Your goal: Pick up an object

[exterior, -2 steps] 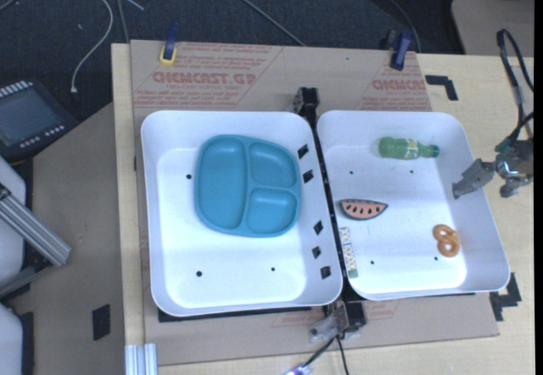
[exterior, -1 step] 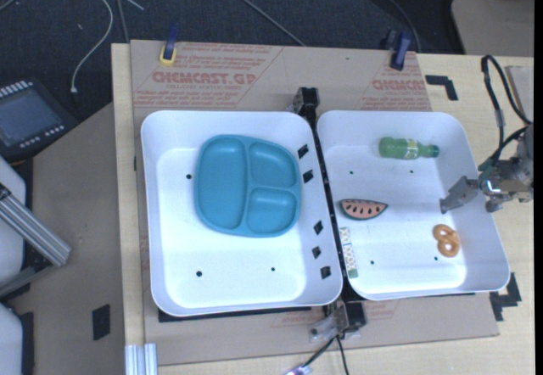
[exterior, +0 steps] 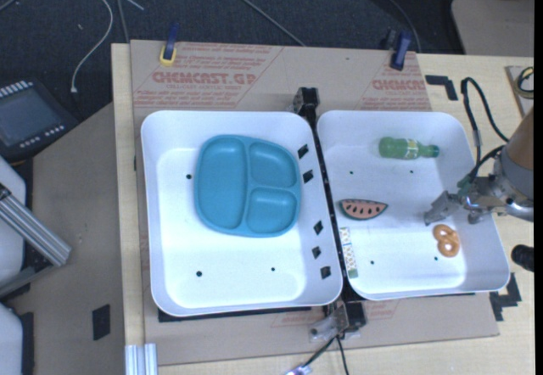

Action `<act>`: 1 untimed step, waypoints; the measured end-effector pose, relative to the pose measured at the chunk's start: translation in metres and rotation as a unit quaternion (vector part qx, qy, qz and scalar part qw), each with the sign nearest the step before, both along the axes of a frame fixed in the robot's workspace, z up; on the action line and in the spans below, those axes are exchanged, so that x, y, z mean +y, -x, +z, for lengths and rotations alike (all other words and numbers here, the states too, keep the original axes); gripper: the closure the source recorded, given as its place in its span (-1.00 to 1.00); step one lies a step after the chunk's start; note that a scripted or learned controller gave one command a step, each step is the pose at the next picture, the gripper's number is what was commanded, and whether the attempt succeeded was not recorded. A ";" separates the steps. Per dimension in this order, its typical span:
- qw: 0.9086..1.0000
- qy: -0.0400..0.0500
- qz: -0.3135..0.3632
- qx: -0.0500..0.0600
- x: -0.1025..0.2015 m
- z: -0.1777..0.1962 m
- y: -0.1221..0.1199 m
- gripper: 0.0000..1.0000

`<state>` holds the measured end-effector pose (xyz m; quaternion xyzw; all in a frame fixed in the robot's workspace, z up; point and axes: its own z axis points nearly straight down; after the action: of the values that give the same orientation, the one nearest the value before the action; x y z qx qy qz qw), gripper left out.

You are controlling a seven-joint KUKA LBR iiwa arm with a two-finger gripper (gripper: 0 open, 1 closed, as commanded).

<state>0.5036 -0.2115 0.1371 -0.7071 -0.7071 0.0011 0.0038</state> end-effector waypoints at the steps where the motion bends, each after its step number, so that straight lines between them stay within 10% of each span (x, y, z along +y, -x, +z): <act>1: 1.000 0.000 0.000 0.000 0.001 -0.053 0.001 -1.00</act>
<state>0.5026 -0.2105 0.0840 -0.7070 -0.7072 0.0009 0.0036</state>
